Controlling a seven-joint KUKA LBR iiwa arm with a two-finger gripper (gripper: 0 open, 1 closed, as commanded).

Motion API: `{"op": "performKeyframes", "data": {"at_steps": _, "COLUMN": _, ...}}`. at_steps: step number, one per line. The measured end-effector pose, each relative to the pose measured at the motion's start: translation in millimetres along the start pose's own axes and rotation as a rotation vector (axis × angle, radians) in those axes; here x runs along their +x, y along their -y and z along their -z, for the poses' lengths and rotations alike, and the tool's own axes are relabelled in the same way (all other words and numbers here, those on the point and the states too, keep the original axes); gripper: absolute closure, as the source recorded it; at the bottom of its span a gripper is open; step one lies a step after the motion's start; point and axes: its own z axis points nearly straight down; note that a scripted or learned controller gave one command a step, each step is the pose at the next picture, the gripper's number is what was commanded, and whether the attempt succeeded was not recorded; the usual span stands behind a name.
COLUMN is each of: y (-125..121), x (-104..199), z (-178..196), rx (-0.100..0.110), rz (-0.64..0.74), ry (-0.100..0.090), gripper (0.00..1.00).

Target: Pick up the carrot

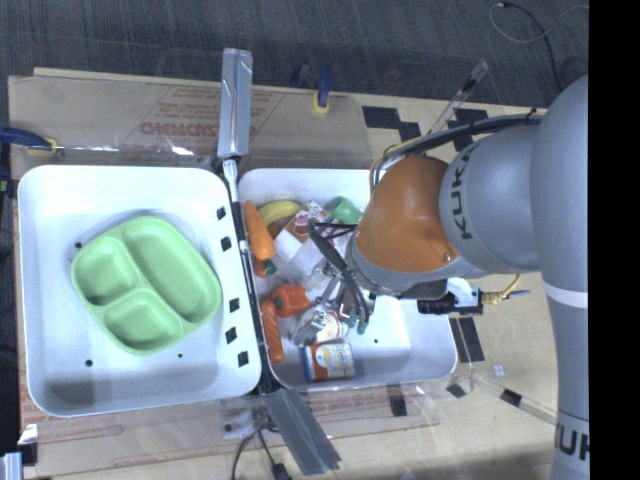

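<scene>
While the arm overhangs, the carrot lies in the right bin.

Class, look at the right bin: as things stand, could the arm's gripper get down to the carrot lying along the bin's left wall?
Probably yes. The carrot lies uncovered on top, with the gripper nearby. The bin wall alongside it and the banana at its far end crowd it.

The arm is smooth grey, its casing rounded, with a glossy orange band above the wrist. Dark "KUKA" lettering marks the grey shell, and black cables loop alongside.
</scene>
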Motion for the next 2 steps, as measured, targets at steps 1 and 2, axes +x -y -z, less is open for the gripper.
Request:
{"op": "performKeyframes", "data": {"at_steps": 1, "y": -1, "x": 0, "z": 10, "rx": 0.0, "rz": 0.005, "ry": 0.0, "gripper": 1.0}}
{"op": "performKeyframes", "data": {"at_steps": 2, "y": -11, "x": -11, "z": 1, "rx": 0.0, "rz": -0.575, "ry": 0.002, "gripper": 1.0}}
